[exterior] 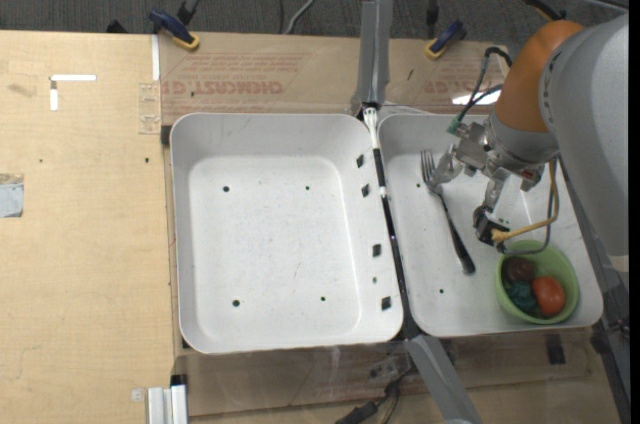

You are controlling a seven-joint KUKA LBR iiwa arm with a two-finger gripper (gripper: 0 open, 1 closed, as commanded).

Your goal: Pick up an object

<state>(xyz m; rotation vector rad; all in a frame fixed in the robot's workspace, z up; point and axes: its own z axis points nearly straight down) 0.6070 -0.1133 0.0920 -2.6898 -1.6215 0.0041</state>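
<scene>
The bare wooden tabletop [80,212] fills the left, with two short strips of white tape [70,80] toward its far side. Next to it lies a cardboard sheet [250,77] with red lettering, held at its far edge by two blue clamps [175,27]. On the sheet sits the left bin [182,212], and the right bin [420,297] is just beside it. A fork [447,212] lies flat in the right bin, its silver tines pointing far and its dark handle running near and rightward. The gripper [468,162] sits low just right of the tines, close to them; whether it is spread or closed cannot be told, and nothing shows held in it. At the bin's near right corner stands a green bowl [503,290] holding a red round thing [548,292] and a dark teal thing [520,284]. The grey arm [590,112] comes in from the right.
</scene>
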